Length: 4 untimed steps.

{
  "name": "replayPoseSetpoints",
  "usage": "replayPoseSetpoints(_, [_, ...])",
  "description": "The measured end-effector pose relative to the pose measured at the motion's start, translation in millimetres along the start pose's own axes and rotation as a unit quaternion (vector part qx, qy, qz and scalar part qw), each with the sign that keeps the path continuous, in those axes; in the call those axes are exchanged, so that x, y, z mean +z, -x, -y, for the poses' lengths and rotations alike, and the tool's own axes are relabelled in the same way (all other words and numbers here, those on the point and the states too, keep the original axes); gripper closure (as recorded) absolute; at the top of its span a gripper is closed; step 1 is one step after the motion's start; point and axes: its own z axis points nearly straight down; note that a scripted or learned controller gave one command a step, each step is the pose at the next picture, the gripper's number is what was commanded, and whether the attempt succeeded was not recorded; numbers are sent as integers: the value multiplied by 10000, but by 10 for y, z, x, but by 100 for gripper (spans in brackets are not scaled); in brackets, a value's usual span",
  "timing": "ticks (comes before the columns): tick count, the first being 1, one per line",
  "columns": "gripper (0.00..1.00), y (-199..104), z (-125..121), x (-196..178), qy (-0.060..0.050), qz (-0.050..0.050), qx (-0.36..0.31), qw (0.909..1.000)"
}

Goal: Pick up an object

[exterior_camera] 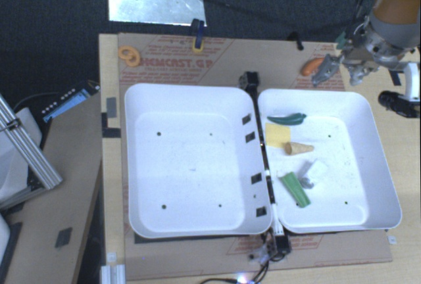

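Currently: gripper (341,70) hangs above the right bin's (368,108) far rim, fingers spread apart, holding nothing | objects: dark green pepper (287,119), yellow block (277,135), tan cone (298,148), green stick (295,189), grey piece (306,174), all clustered near the bin's left wall | open floor toward its right edge | left bin (191,158) beside it.

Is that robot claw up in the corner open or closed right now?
Open. The gripper hangs above the right bin's far edge, its two fingers spread apart with nothing between them.
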Motion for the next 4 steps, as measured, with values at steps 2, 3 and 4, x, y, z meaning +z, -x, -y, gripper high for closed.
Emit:
replayPoseSetpoints(2, [0, -310, 474, 1869, -58, -4, 27, 10000])
replayPoseSetpoints(3, [0, -269, 58, 1962, 17, 3, -9, 10000])
replayPoseSetpoints(4, [0, -359, -142, 1959, -35, 2, -1, 10000])
